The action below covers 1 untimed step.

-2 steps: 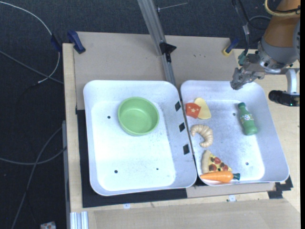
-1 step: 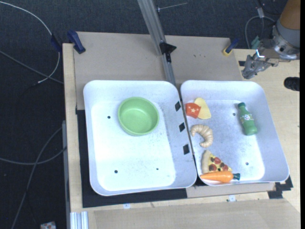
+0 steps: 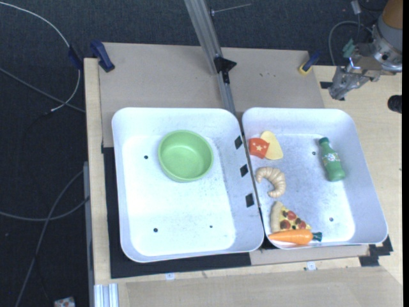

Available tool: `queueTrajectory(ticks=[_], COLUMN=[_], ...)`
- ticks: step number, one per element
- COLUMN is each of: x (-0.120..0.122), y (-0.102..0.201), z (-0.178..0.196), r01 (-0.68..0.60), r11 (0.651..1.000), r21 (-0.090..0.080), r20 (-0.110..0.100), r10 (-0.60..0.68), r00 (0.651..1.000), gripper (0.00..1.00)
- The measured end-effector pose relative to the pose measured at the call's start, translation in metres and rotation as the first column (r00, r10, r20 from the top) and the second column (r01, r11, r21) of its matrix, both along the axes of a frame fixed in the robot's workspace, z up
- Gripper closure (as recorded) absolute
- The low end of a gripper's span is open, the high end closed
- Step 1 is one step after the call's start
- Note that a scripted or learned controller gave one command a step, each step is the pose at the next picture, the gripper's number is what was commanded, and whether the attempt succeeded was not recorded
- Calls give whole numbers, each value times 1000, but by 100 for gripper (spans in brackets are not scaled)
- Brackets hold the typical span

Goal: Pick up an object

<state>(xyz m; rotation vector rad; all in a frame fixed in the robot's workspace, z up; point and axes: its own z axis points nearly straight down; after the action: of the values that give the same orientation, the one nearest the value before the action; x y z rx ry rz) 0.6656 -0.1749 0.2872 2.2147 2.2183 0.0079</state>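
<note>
Robot gripper [image 3: 340, 89] hangs beyond the right bin's [image 3: 358, 190] far right corner, holding nothing visible.
Nearest object: a green bottle [image 3: 330, 159] in that bin, nearer the camera, long axis running front-to-back.

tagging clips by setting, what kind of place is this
Most likely a robotics lab bench for grasping trials: two white bins on a clamped board, toy food such as a carrot and a bottle, loose cables over dark carpet, and the arm's hand at the right.
</note>
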Motion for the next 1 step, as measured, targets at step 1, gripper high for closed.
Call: queueTrajectory(ticks=[1], x=[-26], y=[49], z=[-17], r01=[-2], r11=[1000], r21=[7], r20=[-19], r10=[3], r00=[1000], gripper=[100])
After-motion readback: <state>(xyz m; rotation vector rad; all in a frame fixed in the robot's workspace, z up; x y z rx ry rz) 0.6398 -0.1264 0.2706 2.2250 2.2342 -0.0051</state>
